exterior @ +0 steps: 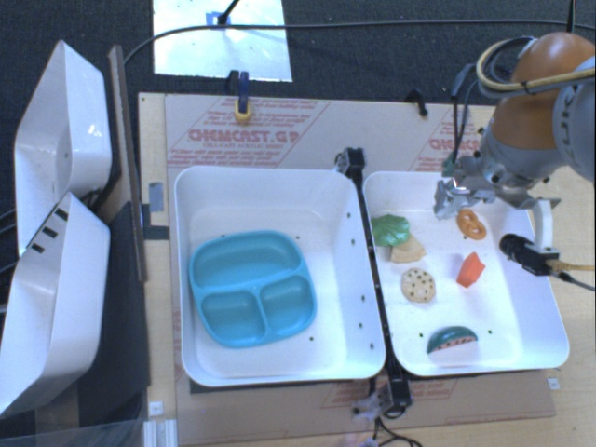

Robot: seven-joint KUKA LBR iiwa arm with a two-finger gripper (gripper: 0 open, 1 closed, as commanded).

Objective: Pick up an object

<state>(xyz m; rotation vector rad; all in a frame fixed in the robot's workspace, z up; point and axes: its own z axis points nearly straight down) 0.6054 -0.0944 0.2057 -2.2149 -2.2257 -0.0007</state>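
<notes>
The right bin (pixel 521 319) holds several toy foods. A pretzel (pixel 471 223) lies near its upper middle, with a red-orange wedge (pixel 470 270) below it. A green leafy piece (pixel 390 229) and a beige wedge (pixel 409 250) sit close to the bin's left wall. A speckled cookie (pixel 418 285) is in the middle and a watermelon slice (pixel 452 339) is near the front. My gripper (pixel 450 196) hangs over the bin's upper part, just left of the pretzel and apart from the green piece. Nothing is seen held in it.
The left bin (pixel 233 194) holds a blue divided tray (pixel 251 287). A black divider bar (pixel 368 250) runs between the bins. A black cable plug (pixel 521 251) on a white bracket hangs over the right bin's right side. Spare white bins (pixel 56 250) are stacked at the far left.
</notes>
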